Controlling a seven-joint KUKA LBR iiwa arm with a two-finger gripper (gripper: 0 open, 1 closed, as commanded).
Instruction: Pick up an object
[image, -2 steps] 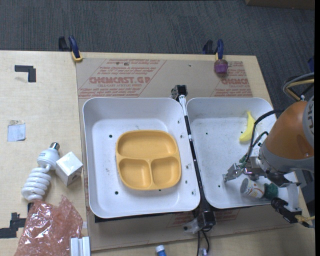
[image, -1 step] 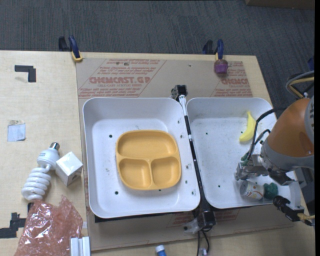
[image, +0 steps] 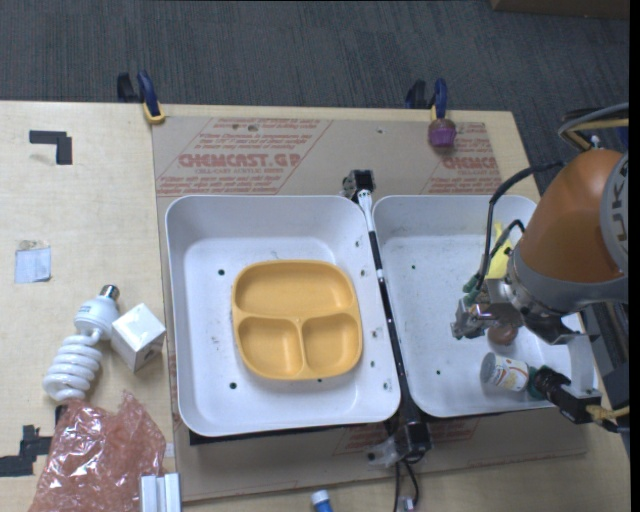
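1. The right bin (image: 430, 300) had bare white floor across its left and middle parts, while its right side was crowded by the arm (image: 580, 235) and the things under it.
2. The left bin (image: 200, 300) held a yellow divided tray (image: 297, 318) of 3 compartments near its centre, with a strip of bare floor all round it up to the walls.
3. The 2 bins touched along a shared edge, where a black rod (image: 378, 270) ran from back to front.
4. The gripper (image: 478, 318) hung low over the right part of the right bin, and I cannot tell whether its fingers were apart or together, as dark and metallic parts blurred together there.
5. A small white bottle (image: 505, 373) lay on its side just in front of the gripper, close to the bin's front wall; its label was too small to read.
6. A yellow-green thing (image: 497, 255) showed behind the gripper, mostly hidden by the arm, so its kind was unclear.
7. The arm's orange band covered the right bin's far right wall and was cut off by the frame.
8. Outside the bins, to the left, lay a spiral light bulb (image: 78, 355), a white cube (image: 138, 335) touching it and a crumpled pink bag (image: 95, 455).
9. A purple object (image: 442, 131) sat on the board (image: 250, 150) behind the right bin, beside a blue clamp (image: 438, 95).
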